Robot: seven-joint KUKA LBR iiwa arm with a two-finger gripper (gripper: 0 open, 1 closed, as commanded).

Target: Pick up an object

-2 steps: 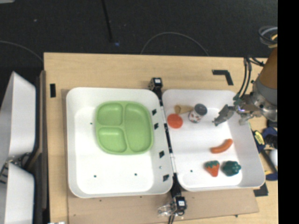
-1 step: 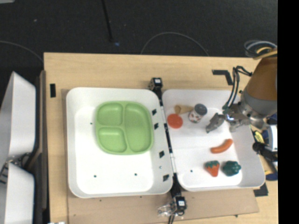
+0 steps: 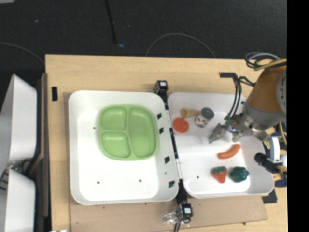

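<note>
Tool point(image 3: 218, 133) sits low in the right white bin point(image 3: 193, 185), about mid-bin, at the end of the grey arm with orange band point(image 3: 264, 94) reaching in from the right. Finger state can't be told from this view; nothing visibly held.

Nearest pick candidate: orange sausage-shaped toy point(image 3: 229, 152), just below and slightly right of the tool, close but apart. Its long axis runs slantwise, low-left to high-right, so a grasp would likely need the fingers across that axis.

Other things in the same bin:
- small grey-and-white can-like toy point(image 3: 204, 117), just above-left of the tool, near
- orange-red round toy point(image 3: 180, 125), left of the tool, near the bin's left wall
- pale tan cone-shaped piece point(image 3: 188, 112), just above the round toy, beside the can
- red strawberry-like toy point(image 3: 219, 174), lower part of bin, below the sausage
- dark green lumpy toy point(image 3: 238, 174), just beside the strawberry, right of it

Nothing lies between tool and sausage; the can is the closest neighbour to bump.

Left white bin point(image 3: 87, 187) holds a green divided plastic plate point(image 3: 128, 132), well apart from the tool. Both bins rest on the light wooden worktop point(image 3: 106, 71).
</note>
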